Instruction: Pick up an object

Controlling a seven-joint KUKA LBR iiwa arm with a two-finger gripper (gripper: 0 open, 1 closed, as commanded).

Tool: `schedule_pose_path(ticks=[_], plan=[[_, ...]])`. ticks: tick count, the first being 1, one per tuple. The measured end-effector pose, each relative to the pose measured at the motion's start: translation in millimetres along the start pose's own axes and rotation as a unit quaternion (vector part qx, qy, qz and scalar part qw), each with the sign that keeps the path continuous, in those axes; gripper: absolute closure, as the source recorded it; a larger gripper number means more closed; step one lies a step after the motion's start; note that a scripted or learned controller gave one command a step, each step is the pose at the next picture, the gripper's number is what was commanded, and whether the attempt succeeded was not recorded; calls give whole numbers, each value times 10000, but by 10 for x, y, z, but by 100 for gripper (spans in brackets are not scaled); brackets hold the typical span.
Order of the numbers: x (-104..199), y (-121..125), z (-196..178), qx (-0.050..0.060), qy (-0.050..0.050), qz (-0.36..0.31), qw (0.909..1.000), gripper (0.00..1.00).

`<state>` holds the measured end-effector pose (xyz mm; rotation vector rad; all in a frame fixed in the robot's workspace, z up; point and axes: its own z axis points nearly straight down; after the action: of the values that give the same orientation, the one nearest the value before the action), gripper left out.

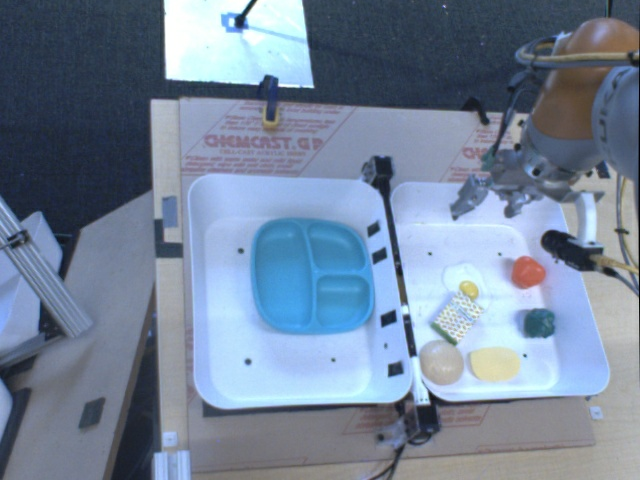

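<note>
While the two-finger grey gripper [492, 200] hangs over the far rim of the right-hand shallow white bin [585, 368], fingers spread, holding nothing, candidates sit nearer: round orange-red ball [528, 271], dark green lump [539, 322], flat yellow piece [495, 365], tan ball [441, 362]. Loose spacing should suit a top-down grasp.

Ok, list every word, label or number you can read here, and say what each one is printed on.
"CHEMCAST GP", in red: on the brown sheet lying under the two bins, behind the left bin.
Red print at the sheet's back right corner: cut off by the gripper, unreadable.
Red print on the sheet's front edge: too faint to read.
Patterned packet in the right bin: too small to read.
</note>
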<state>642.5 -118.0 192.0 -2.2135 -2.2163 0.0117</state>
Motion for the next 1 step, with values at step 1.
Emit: schedule_pose_path(ticks=[1], plan=[[3, 26, -90, -66, -6, -10, 10000, 0]])
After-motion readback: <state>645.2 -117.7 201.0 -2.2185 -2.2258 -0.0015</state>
